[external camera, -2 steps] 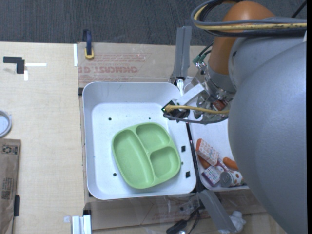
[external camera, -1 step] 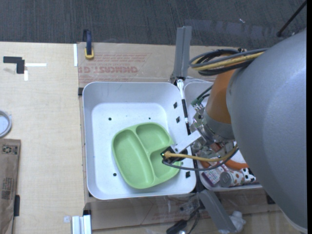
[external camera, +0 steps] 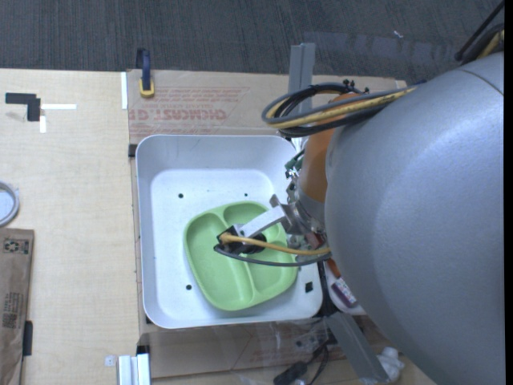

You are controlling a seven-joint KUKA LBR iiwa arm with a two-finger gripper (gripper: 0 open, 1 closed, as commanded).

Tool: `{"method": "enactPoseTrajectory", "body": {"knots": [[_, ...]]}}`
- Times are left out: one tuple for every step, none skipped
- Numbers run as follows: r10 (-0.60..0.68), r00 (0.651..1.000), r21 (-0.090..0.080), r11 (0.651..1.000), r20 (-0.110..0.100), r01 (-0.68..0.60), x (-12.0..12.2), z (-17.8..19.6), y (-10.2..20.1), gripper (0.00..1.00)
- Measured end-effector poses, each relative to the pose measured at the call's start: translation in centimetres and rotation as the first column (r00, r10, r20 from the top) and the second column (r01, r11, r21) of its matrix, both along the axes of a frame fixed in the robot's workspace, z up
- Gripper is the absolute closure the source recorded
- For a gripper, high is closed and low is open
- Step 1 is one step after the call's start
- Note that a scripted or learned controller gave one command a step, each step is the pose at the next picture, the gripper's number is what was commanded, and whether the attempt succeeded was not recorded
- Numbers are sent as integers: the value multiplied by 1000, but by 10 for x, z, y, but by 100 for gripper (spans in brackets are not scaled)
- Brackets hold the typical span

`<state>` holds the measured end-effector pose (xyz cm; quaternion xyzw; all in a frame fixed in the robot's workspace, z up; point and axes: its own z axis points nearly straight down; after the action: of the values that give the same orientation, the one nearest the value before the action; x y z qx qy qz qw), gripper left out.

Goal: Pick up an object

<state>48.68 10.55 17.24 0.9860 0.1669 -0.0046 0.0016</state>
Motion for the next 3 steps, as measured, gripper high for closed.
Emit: {"method": "enactPoseTrajectory", "body": {"knots": [[-116,993,0,993,1,116,31,53,-103,100],[1,1000,2,1000,-1,-1,8,16,-39,100],[-135,991,0,991,3,135,-9,-4,44,100]]}}
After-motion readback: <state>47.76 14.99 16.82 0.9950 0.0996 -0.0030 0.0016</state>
